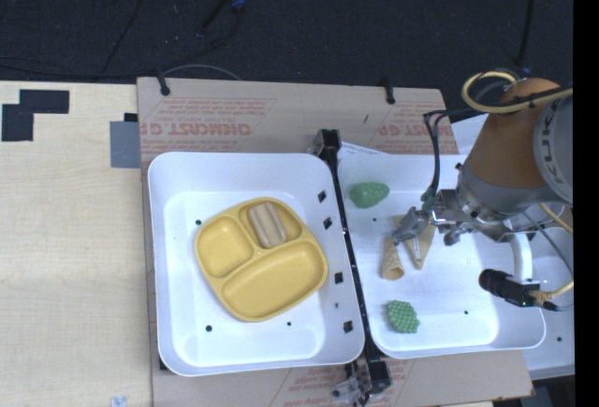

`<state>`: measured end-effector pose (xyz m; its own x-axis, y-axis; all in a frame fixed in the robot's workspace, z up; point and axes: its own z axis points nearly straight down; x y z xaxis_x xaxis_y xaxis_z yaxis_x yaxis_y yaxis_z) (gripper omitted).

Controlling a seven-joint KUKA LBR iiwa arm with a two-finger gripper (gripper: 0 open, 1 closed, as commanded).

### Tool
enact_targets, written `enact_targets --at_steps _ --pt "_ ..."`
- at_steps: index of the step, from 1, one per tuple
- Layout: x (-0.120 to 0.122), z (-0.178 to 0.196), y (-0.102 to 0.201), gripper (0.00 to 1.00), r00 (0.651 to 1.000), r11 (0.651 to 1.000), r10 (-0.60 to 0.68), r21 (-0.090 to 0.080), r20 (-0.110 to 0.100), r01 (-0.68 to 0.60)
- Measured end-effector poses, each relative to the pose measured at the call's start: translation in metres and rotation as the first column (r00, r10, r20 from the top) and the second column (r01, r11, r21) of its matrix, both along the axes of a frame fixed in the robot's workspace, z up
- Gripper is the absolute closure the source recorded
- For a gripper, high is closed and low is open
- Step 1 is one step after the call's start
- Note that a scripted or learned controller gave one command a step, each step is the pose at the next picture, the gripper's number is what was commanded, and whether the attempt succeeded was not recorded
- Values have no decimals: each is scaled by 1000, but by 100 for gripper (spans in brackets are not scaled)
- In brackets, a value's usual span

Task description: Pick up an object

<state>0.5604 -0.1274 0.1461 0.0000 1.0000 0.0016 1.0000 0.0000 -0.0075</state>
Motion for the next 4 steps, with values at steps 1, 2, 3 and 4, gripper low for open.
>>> enact_targets --at_steps 1,2,3,4 --pt "-1 -53 1 0 1000 1000 0 0 2 0" --pt "0 -40 0 100 1000 1000 -4 0 3 4" --pt "-1 5 -9 100 1000 1000 -4 -2 8 4" --pt "-7 65 -10 100 1000 1000 1 -2 8 -1"
